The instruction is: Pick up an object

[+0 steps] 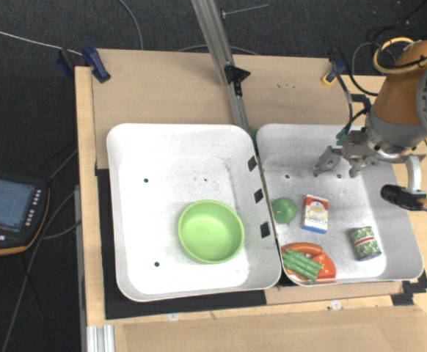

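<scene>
Camera view: the end effector [343,164] is seen spread wide and holding nothing, hovering over the upper part of the right bin [294,141]. Nothing is yet picked, so the approach step is judged to be in hand. Candidates lie lower in that bin: a small carton [315,214], a green ball [285,210] just beside it, a dark can [365,243], and a plate of toy vegetables [308,263]. A green bowl [210,231] sits in the left bin [147,152]. Next, the arm must be carried toward one item, centred and lowered.
</scene>
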Available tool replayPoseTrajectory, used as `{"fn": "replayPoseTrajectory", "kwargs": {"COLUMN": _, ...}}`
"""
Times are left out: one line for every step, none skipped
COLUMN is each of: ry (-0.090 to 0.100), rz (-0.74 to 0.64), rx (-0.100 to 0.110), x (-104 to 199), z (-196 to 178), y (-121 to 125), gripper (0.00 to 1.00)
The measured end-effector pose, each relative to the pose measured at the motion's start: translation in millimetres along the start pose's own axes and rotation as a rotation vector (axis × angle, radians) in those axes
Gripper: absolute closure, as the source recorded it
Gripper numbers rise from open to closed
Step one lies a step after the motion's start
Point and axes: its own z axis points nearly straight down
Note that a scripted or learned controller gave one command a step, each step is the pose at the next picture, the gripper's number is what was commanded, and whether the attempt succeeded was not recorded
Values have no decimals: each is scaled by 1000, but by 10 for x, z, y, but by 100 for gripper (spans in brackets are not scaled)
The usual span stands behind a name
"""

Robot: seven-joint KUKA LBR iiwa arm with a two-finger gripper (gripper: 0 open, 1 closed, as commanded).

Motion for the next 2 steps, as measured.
{"fn": "replayPoseTrajectory", "kwargs": {"ry": -1, "rz": 0, "rx": -2, "x": -1, "z": -111, "y": 6, "gripper": 100}}
{"fn": "replayPoseTrajectory", "kwargs": {"ry": -1, "rz": 0, "rx": -3, "x": -23, "z": -527, "y": 31, "gripper": 100}}
